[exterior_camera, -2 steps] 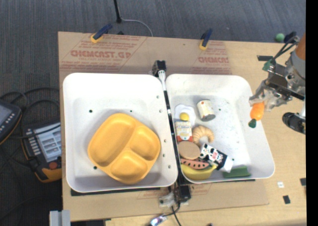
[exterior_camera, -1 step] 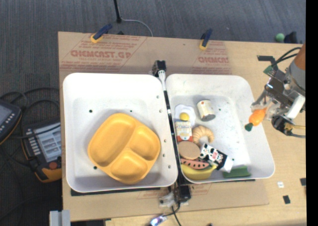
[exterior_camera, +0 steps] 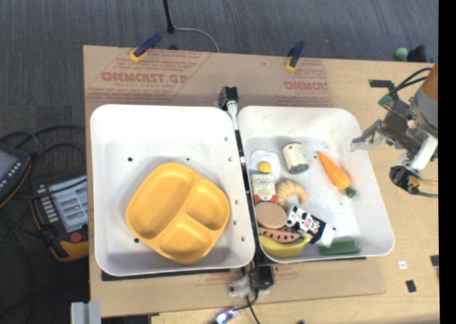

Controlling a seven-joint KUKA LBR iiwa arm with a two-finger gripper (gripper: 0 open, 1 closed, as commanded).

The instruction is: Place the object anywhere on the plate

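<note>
A yellow plate (exterior_camera: 178, 210) with three compartments lies in the left bin (exterior_camera: 114, 137); nothing rests on it. The right bin (exterior_camera: 335, 119) holds several toy foods: an orange carrot (exterior_camera: 335, 171), a white can (exterior_camera: 295, 157), a fried egg (exterior_camera: 263, 164), a small bottle (exterior_camera: 263, 186), a tan pastry (exterior_camera: 291, 191), a brown disc (exterior_camera: 269, 214), a watermelon slice (exterior_camera: 274, 232), a banana (exterior_camera: 285, 246), and a black-and-white carton (exterior_camera: 310, 223). My gripper (exterior_camera: 385, 150) hovers by the right bin's right rim, beside the carrot, with no object seen in it.
A green piece (exterior_camera: 340, 247) and a white block (exterior_camera: 343, 226) sit in the right bin's front right corner. Clamps (exterior_camera: 293, 57) hold the cardboard sheet at the back. A cable post (exterior_camera: 229, 98) stands between the bins at the rear.
</note>
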